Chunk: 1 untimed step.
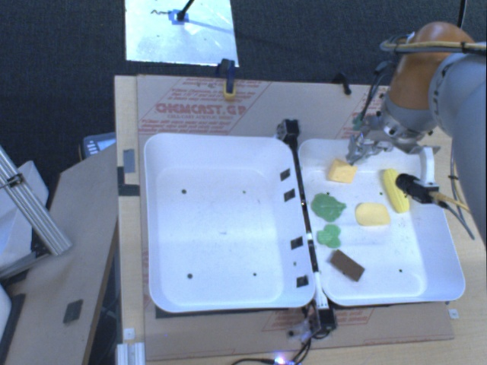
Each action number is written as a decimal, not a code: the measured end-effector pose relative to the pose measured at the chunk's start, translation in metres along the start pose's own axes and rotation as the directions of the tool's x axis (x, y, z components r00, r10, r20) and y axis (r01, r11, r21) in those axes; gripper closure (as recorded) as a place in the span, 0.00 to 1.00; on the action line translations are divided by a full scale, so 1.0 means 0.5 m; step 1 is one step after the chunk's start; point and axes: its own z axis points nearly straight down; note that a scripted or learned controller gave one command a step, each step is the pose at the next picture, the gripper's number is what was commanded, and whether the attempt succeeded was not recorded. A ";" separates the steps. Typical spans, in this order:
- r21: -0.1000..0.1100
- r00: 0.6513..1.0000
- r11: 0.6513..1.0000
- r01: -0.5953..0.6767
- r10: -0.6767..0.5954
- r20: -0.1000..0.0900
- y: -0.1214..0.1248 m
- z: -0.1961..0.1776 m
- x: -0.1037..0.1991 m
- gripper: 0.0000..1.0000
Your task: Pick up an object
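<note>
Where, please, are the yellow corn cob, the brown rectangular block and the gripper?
yellow corn cob [395,189], camera view, mid-cob.
brown rectangular block [346,265], camera view, top face.
gripper [355,157], camera view, between its fingertips.

arm [456,90]: cut by right edge | hand [358,154]: finger state too small to tell

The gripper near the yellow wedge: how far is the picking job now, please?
Done: the arm has brought the gripper into the right bin, just above the yellow wedge. In hand: nothing visibly; the wedge lies on the bin floor. Left: grasp and lift one thing. The corn cob, yellow block, green pieces and brown block also lie untouched.
</note>
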 end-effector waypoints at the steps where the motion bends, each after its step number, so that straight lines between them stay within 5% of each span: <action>1: -0.001 1.000 1.000 0.001 -0.001 0.000 0.001 0.010 0.025 1.00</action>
